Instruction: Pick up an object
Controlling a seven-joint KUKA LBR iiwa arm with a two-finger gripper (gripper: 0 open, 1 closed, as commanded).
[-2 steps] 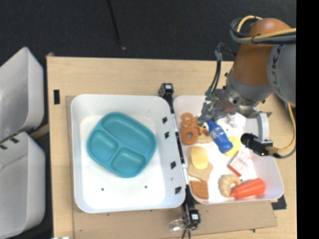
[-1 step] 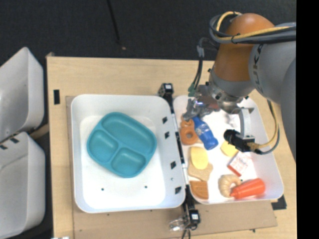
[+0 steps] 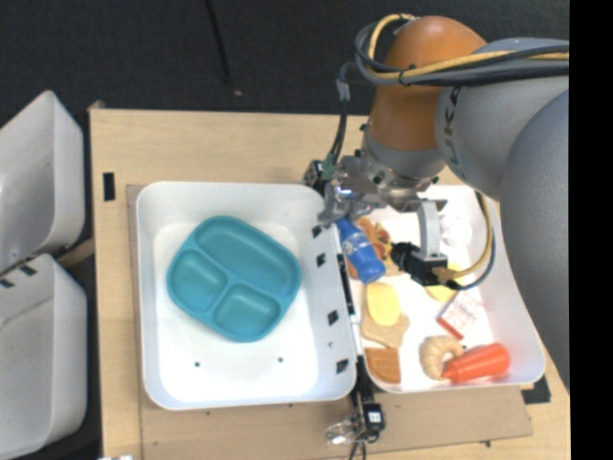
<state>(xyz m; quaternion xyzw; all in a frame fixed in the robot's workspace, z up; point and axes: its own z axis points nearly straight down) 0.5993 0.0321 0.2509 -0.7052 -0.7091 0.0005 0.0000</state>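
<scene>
Two bins; the gripper (image 3: 350, 220) hangs at the right bin's (image 3: 522, 348) ten o'clock over a blue bottle (image 3: 362, 253) — finger state unclear — next, a secure lift.

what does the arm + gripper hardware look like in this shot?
Grey arm with a rounded orange band above the wrist. Yellow and black cables loop over the band; another cable loops below. The gripper is a compact metal-and-black assembly.

Matt teal plastic plate (image 3: 233, 278), smooth white plastic bins (image 3: 153, 353), pale wooden bench (image 3: 110, 142)
</scene>
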